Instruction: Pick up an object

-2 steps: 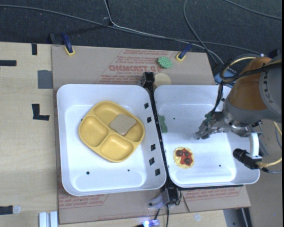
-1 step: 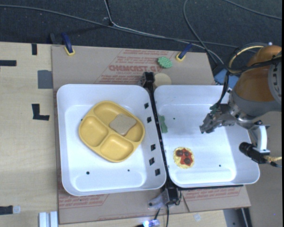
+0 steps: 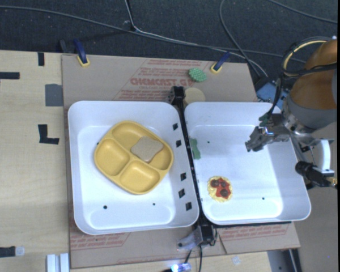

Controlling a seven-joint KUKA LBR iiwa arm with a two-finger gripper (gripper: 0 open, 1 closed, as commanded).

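Toy pizza slice, small and flat, yellow with red topping, lies in the right bin near its front left corner, close to the divider. Probably light rigid plastic, low profile, so likely slippery on the smooth floor; best pinched across its short width from straight above, fingers down to the bin floor. A small green piece sits against the same bin's left wall, further back. The gripper hangs over the right bin's back right area, well apart from the pizza, nothing between its fingers; how wide they stand I cannot tell. Left bin holds a yellow divided plate with a toast slice on it.
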